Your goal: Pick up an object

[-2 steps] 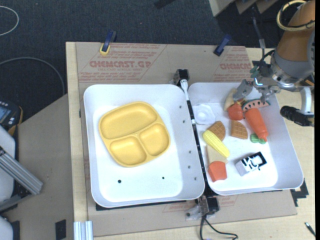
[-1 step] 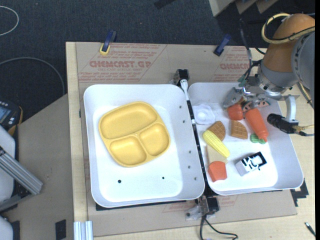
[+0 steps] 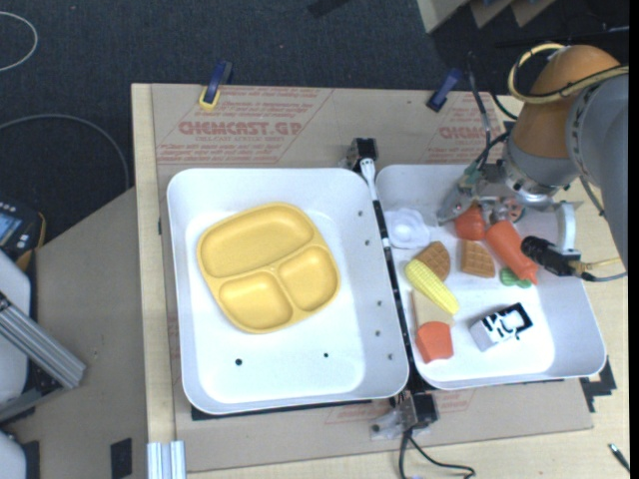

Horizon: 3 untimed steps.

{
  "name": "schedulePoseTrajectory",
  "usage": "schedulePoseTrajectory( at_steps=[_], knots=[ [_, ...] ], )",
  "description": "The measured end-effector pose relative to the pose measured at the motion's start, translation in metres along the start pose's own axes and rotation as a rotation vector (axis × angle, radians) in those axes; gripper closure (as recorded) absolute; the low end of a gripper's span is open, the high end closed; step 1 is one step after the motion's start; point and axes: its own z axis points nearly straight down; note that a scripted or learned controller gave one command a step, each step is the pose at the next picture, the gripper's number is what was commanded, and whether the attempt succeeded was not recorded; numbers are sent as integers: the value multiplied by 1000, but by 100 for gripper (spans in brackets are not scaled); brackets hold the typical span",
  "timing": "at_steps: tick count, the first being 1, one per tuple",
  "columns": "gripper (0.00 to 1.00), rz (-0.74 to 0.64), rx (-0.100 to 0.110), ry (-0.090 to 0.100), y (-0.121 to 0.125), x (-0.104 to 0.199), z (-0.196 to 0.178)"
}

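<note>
My gripper (image 3: 486,205) hangs low over the far part of the right bin (image 3: 569,352), under the grey wrist with its orange band. Right below it lie a red-orange round piece (image 3: 469,224) and an orange carrot (image 3: 511,250) with a green end. Whether either one is held cannot be made out. Nearer the middle of the bin lie two tan waffle-like pieces (image 3: 434,258), a yellow corn cob (image 3: 431,287), a small white cup (image 3: 404,230), an orange-red cup (image 3: 434,340) and a black and white block (image 3: 502,324).
The left bin (image 3: 200,367) holds a yellow divided plate (image 3: 268,265). A raised divider (image 3: 384,267) separates the two bins. Cables run off the wrist toward the bin's right rim. Clamps sit at the back edge of the cardboard-covered bench.
</note>
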Motion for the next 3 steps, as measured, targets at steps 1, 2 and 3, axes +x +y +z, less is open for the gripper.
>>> schedulePoseTrajectory(
  at_steps=[1,2,3],
  knots=[
    [100,0,2,-1,-1,0,-10],
    [100,2,-5,-3,8,0,-72],
    [100,1,-5,-2,14,10,-125]
  ],
)
